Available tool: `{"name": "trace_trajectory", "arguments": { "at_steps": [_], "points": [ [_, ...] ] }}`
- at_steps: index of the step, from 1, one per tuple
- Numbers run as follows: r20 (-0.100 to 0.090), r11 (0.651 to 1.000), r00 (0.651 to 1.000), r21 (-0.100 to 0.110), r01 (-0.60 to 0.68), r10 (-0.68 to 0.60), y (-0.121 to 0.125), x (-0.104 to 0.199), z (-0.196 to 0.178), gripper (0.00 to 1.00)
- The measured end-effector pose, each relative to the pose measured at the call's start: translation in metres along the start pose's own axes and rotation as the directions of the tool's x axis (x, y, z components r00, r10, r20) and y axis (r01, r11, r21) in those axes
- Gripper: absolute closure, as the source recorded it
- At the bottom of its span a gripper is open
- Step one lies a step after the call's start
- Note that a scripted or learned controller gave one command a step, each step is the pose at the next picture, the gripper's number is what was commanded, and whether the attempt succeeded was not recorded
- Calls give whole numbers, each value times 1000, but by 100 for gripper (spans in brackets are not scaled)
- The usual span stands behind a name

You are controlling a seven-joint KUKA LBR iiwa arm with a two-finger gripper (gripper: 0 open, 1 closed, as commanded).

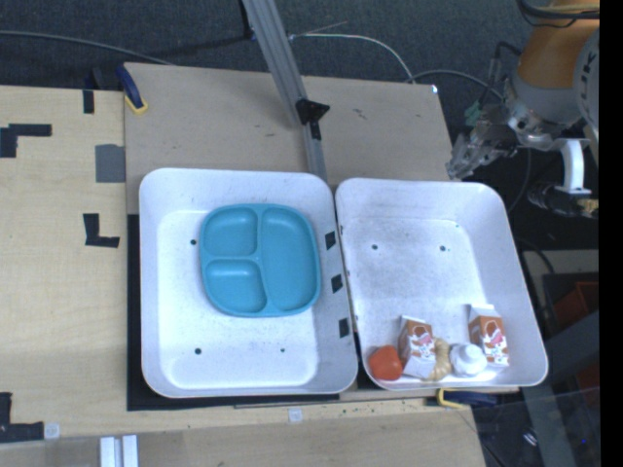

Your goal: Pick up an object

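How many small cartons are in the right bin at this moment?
2. One carton lies near the bin's front wall beside the orange ball; the other carton lies further right, toward the front right corner. Clutter there could hide more.

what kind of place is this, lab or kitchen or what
Most likely a robot lab test bench, not a kitchen: a robot arm hangs over two white bins, loose cables run across the floor, and black tape marks dot the plywood top.
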State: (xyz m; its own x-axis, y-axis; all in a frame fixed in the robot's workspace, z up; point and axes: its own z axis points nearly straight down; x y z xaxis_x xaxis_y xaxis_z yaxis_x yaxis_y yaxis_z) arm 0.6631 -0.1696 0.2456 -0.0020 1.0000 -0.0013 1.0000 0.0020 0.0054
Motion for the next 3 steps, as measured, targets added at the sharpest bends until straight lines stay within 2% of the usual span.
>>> {"name": "trace_trajectory", "arguments": {
  "at_steps": [2,3],
  "points": [
    [-3,1000,1000,9,4,-4,-31,112,16,100],
    [-4,1000,1000,7,6,-6,-37,170,7,100]
  ]
}}
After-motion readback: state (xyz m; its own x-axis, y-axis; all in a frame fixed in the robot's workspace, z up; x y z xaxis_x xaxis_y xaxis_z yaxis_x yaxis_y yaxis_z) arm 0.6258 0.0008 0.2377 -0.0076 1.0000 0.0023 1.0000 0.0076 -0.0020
